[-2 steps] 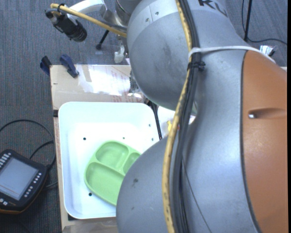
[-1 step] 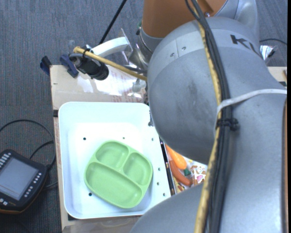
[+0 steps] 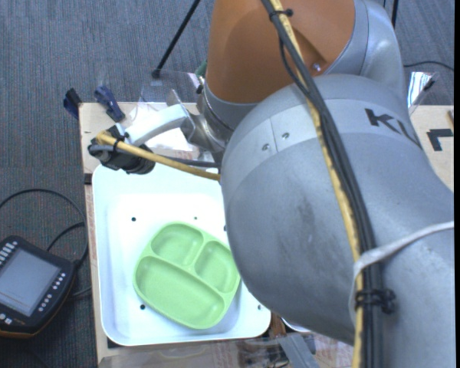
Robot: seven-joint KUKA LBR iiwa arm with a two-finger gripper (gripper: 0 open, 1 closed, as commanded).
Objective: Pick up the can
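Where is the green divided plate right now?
The green divided plate lies flat in the left white bin, toward its near end, just left of the arm's big grey body.

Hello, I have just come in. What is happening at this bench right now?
A big grey robot arm leans over the bench and covers most of it. In the left white bin lies a green divided plate. A can is the goal, but I see none here. A handheld control panel lies on the floor at the left.
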